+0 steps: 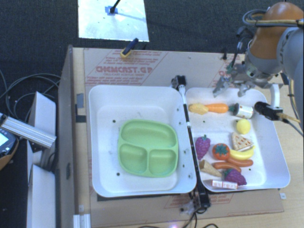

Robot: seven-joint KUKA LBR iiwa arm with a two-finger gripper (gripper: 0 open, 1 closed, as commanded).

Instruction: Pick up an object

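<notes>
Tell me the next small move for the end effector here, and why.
Probably lower the end effector toward the carrot just below it in the camera view. It hovers over the far edge of the right bin with nothing between its fingers, which look spread. The carrot lies apart from the crowded toy food near the front, so it seems the easiest target.

A green divided plate (148,147) lies in the left bin (102,127). Beyond that bin, a silver sheet (112,12) rests on dark flooring.
</notes>
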